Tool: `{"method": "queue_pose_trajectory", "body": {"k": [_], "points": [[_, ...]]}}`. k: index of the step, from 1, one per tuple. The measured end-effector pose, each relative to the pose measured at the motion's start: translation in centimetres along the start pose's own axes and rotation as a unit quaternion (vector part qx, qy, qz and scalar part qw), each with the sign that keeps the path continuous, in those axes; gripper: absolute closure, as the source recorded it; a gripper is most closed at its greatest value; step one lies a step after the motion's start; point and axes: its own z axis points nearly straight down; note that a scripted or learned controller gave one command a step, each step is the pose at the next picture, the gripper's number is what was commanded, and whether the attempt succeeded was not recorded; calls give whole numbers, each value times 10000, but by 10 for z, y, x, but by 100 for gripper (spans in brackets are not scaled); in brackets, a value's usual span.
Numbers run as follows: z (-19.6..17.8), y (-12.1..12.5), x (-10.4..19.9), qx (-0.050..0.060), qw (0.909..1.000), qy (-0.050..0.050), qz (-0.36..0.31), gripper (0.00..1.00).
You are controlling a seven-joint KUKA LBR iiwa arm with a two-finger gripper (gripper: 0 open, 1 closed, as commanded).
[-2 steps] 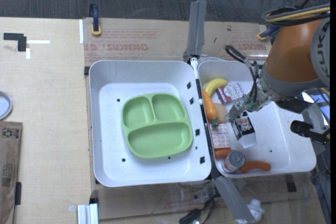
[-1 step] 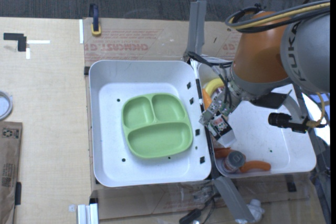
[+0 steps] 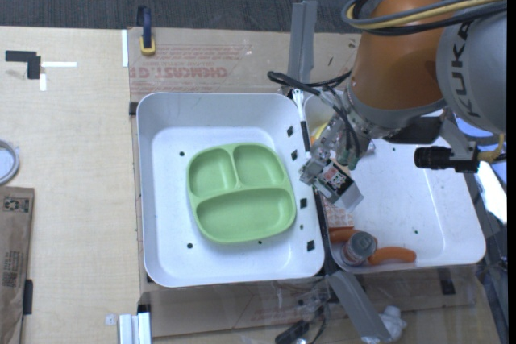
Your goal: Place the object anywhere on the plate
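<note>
while plate (image 3: 242, 193) sits left, claw (image 3: 329, 173) hovers.

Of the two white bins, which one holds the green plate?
The left bin holds the green divided plate. The right bin, under the arm, holds an orange carrot-like item instead.

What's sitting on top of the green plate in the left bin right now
Nothing rests on the green plate; all three compartments show bare. The gripper hangs beside it over the divide between the bins. The bin floor directly under the plate is covered.
</note>
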Motion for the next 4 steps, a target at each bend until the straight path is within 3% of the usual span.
{"method": "queue_pose_trajectory", "body": {"k": [1, 2, 3, 4], "points": [[-32, -28, -44, 1, 9943, 4, -1065, 100], [5, 25, -18, 7, 9978, 15, -660, 100], [33, 84, -2, 5, 9925, 10, -1224, 100], [49, 80, -74, 2, 9964, 0, -843, 100]]}}
